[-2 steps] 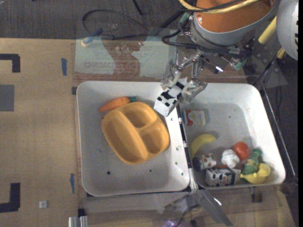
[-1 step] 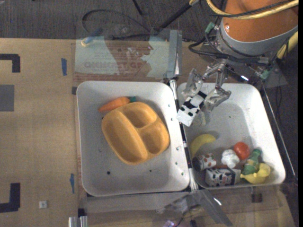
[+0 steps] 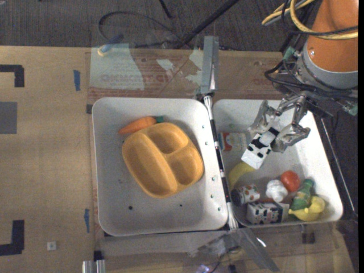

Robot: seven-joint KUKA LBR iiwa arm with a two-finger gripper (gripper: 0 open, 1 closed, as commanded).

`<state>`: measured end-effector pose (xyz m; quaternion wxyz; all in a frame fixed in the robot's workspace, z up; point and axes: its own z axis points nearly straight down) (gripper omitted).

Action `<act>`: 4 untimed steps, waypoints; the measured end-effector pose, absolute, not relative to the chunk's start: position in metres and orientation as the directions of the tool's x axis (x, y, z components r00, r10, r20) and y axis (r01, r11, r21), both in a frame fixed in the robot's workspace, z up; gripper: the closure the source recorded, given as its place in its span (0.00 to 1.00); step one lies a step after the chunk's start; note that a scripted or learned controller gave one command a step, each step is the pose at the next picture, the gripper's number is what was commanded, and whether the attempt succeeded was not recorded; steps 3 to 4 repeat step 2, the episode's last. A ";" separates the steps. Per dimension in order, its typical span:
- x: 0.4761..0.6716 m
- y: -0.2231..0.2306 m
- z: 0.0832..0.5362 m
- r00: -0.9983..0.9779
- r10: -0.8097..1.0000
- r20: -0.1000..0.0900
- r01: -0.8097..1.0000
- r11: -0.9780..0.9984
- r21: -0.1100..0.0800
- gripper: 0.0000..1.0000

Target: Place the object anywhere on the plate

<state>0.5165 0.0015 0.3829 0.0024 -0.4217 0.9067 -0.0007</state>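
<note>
Overhead slanted view of my bench point(image 3: 45, 152), read from left to right. The left bin point(image 3: 108, 203) holds a yellow-orange divided plate point(image 3: 162, 159) with three compartments, lying a little above the bin's centre and turned so that its long compartment faces 7 o'clock. A toy carrot point(image 3: 136, 124) lies on the bin floor at the plate's 11 o'clock, touching or just beside the rim, with its green top pointing toward 3 o'clock; it is outside the plate. The right bin point(image 3: 325, 169) adjoins the left one along a shared metal divider. In it, near the divider, a small white card with red print point(image 3: 231, 140) lies flat, and at its 6 o'clock sits a yellow wedge-shaped piece point(image 3: 240, 172). My gripper point(image 3: 273, 134) hangs over the upper middle of this bin, reaching in from 2 o'clock beneath my orange-banded wrist point(image 3: 335, 16). My jaws are closed around the upper end of a black-and-white cow-patterned carton point(image 3: 258, 148), which tilts down toward 7 o'clock; whether its lower end touches the bin floor I cannot tell. Along the bin's 6 o'clock edge lie a small printed can point(image 3: 245, 194), a second cow-patterned carton point(image 3: 265, 212) on its side, a white rounded item point(image 3: 277, 190), a red toy tomato point(image 3: 290, 180), and, at the far right, a yellow toy with a green part point(image 3: 307, 205).
</note>
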 end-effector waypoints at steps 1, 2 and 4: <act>0.585 0.031 0.372 -0.652 -0.759 -0.008 -0.759 0.652 -0.004 1.00; 0.593 0.074 0.374 -0.442 -0.897 -0.008 -0.897 0.442 -0.006 1.00; 0.593 0.074 0.374 -0.442 -0.897 -0.008 -0.897 0.442 -0.006 1.00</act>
